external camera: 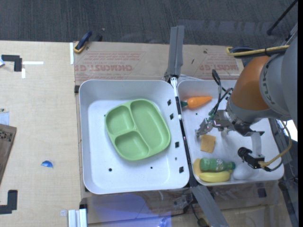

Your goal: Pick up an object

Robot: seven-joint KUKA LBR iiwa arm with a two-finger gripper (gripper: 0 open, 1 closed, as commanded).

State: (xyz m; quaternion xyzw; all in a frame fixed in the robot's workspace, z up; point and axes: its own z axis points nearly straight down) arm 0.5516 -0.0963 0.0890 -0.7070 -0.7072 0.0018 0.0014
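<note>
My gripper (206, 128) hangs low in the right bin (189, 126), its fingers spread open just above a tan sponge-like block (207, 144). Nothing sits between the fingers. An orange carrot (197, 101) lies at the back left of that bin. At the bin's front lie a green bottle (216, 164) and, right under it, a yellow banana (214, 176). The grey arm with its orange band (253, 84) comes in from the right over the bin.
The left bin (94, 141) holds a green divided plate (137, 128). A divider post (176, 51) stands behind the seam between the bins. A black cable connector (250, 157) hangs near the right bin's front right. The wooden bench (33, 126) lies to the left.
</note>
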